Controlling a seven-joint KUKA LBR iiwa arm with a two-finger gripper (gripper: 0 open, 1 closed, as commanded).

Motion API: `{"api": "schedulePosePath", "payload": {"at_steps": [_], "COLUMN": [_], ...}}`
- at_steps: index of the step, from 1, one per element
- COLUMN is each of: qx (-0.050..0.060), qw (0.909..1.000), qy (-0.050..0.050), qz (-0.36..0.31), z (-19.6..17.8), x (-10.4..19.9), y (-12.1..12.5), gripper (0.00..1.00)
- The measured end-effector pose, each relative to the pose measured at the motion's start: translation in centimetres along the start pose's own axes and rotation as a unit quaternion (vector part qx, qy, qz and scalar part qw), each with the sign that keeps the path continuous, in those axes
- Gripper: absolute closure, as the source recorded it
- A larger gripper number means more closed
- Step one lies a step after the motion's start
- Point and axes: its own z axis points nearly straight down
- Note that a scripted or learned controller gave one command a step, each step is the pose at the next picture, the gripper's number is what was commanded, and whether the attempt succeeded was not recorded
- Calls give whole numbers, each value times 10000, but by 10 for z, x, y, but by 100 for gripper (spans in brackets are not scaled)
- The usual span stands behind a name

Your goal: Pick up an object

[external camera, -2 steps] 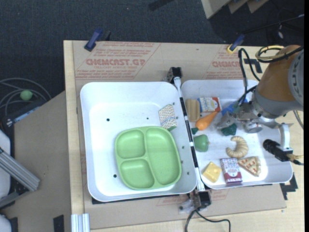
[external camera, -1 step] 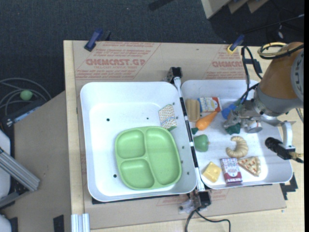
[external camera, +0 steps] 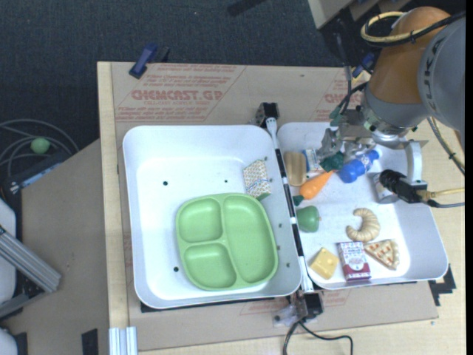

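Here, your gripper [external camera: 341, 151] hangs low over the right bin [external camera: 432, 235], just above the carrot [external camera: 316, 184] and blue bottle [external camera: 354, 170]; whether it is gaping or clamped, you cannot tell. Come down squarely on one item. The bread [external camera: 296, 167] and pepper [external camera: 308, 218] crowd close; the croissant [external camera: 364, 224] lies clear.

Bench [external camera: 192, 87] with two bins — seen from above

The brown board, printed with red lettering, carried a left white bin [external camera: 148, 191] and a right white bin [external camera: 425, 239] side by side — a small blue object [external camera: 144, 61] lay near its far left corner.
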Motion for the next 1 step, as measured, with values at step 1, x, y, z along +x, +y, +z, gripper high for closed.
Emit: {"api": "schedulePosePath", "payload": {"at_steps": [1], "qx": [24], "qw": [10000], "qy": [-1], "qz": [5], "z": [-22], "x": [36], "y": [-47], "gripper": [100]}}
